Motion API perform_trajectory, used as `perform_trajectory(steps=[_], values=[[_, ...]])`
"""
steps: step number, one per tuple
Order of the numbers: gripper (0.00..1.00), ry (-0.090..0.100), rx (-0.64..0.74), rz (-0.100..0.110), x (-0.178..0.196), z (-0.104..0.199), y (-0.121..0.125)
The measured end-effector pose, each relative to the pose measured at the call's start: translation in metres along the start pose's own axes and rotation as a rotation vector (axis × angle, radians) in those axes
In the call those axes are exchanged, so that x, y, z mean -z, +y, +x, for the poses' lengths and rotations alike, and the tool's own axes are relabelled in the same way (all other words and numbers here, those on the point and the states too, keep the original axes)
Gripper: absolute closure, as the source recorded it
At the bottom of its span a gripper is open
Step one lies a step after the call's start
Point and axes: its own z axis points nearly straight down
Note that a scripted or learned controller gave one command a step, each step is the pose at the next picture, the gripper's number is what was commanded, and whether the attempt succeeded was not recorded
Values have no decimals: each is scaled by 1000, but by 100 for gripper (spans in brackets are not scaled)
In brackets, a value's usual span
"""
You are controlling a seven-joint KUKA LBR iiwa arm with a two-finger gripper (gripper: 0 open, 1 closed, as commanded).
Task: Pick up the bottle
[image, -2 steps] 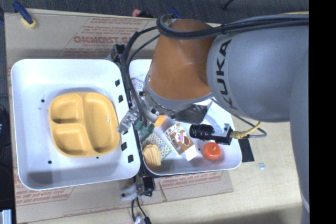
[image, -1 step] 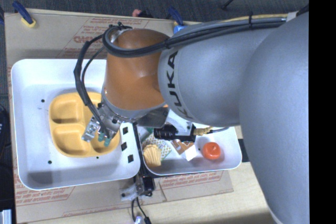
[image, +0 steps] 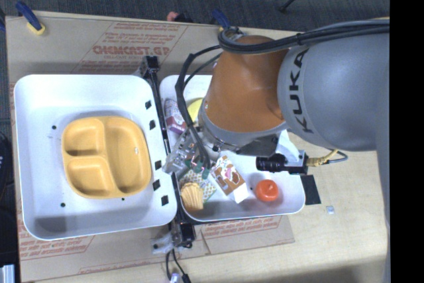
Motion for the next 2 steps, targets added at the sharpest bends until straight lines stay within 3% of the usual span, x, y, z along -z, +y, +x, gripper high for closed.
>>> perform_trajectory(steps=[1, 2], values=[[100, 1, 391, 0, -29, 33, 53], [100, -6, 770, -1, 15, 10, 17]])
